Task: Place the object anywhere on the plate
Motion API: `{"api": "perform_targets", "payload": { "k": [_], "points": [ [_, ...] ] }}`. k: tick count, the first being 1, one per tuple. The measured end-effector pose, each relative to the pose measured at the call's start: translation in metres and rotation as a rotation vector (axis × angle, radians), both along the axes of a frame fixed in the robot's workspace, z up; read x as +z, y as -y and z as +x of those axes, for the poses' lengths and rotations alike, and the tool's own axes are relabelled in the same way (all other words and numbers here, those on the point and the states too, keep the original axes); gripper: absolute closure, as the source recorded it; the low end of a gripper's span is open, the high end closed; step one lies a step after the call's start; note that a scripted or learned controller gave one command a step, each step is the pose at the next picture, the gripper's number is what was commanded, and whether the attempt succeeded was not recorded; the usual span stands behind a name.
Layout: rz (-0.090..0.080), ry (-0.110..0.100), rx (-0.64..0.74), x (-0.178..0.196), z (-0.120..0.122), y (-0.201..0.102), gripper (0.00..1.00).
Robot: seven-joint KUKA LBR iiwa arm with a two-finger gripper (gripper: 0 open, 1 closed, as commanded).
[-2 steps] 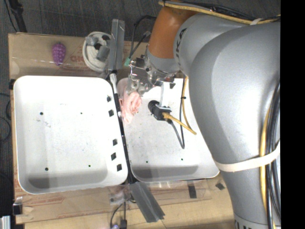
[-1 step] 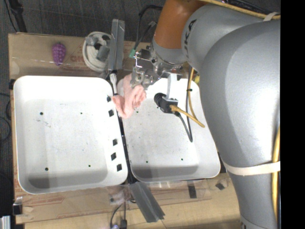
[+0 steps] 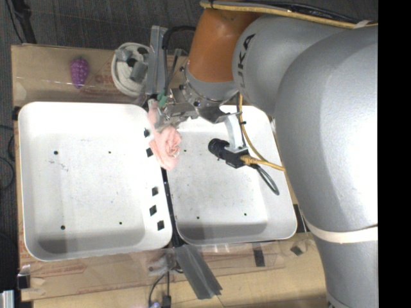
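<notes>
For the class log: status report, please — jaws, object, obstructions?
Gripper at the bins' shared rim, jaws hidden. Pink object hanging just below it, grip unconfirmed. No plate visible.

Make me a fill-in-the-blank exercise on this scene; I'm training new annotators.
1. The pink object hangs over the divide between the two white ____.
2. The purple item lies outside the bins, beyond the ____ bin.
3. The band above the arm's wrist is ____.

Missing words: bins; left; orange

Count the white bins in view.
2. Left bin sits at the view's left; right bin beside it, partly covered by the arm. Nothing suggests a hidden third.
</notes>
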State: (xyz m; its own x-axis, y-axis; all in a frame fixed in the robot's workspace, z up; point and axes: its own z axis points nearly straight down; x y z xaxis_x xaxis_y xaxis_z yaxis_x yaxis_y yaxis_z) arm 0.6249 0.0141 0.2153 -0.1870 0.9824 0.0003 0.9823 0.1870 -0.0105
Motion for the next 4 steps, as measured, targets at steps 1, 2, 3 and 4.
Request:
{"api": "perform_targets", "payload": {
  "k": [1,2,3,4],
  "points": [
    [0.004,0.000,0.401,-0.005,-0.023,-0.036,1.00],
    [0.007,0.000,0.804,0.013,-0.057,-0.075,1.00],
    [0.011,-0.001,1.209,0.012,-0.069,-0.099,1.00],
    [0.011,-0.001,1.209,0.013,-0.069,-0.098,0.00]
  ]
}}
